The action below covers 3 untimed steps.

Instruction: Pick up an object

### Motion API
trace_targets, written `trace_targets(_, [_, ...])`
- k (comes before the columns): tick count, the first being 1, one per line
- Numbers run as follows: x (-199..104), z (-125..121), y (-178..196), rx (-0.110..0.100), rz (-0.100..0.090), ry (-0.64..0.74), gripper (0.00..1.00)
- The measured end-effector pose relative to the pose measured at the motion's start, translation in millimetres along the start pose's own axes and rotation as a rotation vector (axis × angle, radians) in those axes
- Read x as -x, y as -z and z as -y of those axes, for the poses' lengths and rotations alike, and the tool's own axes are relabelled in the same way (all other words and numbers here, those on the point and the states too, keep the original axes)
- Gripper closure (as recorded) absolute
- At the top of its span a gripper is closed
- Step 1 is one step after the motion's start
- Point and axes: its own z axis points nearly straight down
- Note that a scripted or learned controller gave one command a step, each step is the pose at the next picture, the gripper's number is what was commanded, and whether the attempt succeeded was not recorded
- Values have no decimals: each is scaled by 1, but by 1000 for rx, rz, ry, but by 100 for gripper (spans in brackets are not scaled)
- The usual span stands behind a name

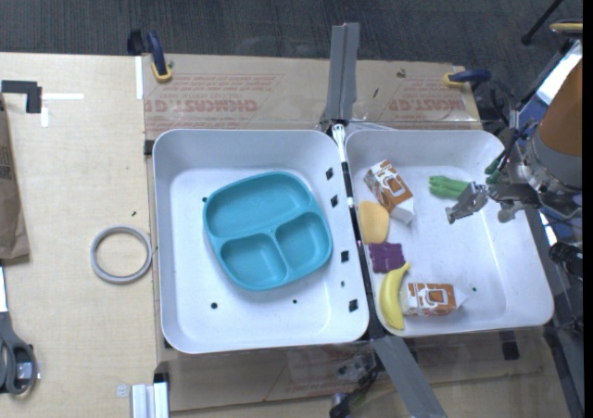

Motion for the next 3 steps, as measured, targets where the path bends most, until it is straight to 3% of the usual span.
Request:
trace_targets(1, [46,20,-56,1,0,253,0])
trace_targets(2, [45,-52,-118,3,1,189,0])
trace_targets(3, [59,-135,-117,1,-8,195,0])
